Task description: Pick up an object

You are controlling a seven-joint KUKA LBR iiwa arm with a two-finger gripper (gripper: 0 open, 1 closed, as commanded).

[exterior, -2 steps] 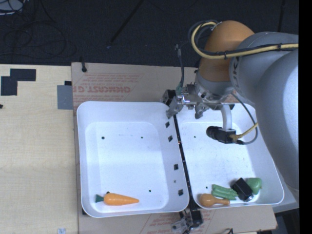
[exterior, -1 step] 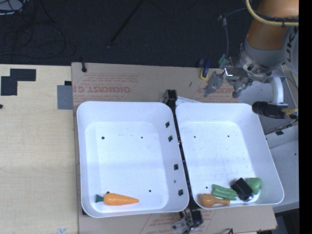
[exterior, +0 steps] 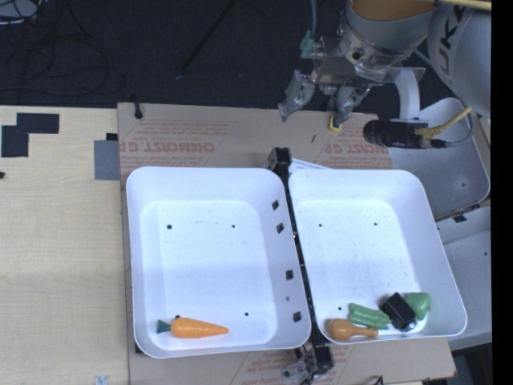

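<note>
Your gripper hangs high over the cardboard behind the two bins, its fingers spread apart with nothing between them. It sits above the back edge of the bench, well apart from every object, so the step in hand looks like choosing a target and moving over it.

Nearest along the arm's side is the right bin. Its things are bunched in the front corner: a black block lying on a green pod, a green piece just beside it against the wall, and an orange pear shape touching the front rim. That cluster will likely be awkward; fingers coming down there may strike the wall or catch two things at once.

The carrot in the left bin lies alone near the front wall, with open floor behind it. You would do well to favour it: bring the gripper over its thick middle, turn the fingers across its length, keep them wide going down, and close only once they straddle it.
</note>
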